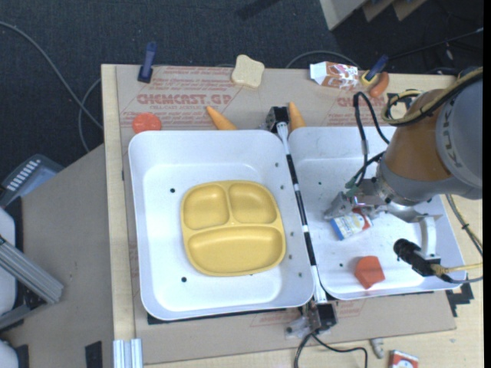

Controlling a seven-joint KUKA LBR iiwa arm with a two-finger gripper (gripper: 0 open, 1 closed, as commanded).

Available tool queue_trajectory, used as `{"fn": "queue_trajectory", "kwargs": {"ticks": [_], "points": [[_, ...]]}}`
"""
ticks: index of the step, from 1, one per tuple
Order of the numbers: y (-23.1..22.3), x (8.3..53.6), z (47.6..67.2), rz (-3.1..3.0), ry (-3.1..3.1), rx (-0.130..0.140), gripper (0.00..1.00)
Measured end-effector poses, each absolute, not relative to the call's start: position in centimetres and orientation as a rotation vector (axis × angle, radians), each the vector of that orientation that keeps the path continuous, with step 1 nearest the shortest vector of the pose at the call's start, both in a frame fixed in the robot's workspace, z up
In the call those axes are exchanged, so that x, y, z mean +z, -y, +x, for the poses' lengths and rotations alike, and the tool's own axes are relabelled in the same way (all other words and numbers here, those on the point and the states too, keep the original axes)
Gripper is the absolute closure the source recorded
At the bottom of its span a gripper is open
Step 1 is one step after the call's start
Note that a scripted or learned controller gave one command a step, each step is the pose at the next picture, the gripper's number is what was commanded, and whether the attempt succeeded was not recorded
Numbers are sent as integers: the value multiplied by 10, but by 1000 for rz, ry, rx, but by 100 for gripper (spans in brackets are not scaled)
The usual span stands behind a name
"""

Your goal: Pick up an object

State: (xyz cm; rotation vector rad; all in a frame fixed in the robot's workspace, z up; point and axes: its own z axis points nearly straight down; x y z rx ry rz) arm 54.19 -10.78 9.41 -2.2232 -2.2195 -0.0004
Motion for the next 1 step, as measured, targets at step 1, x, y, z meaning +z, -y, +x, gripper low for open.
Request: {"fn": "queue_trajectory", "kwargs": {"ticks": [1], "points": [[51, 185, 542, -2220, 2223, -1, 100]]}}
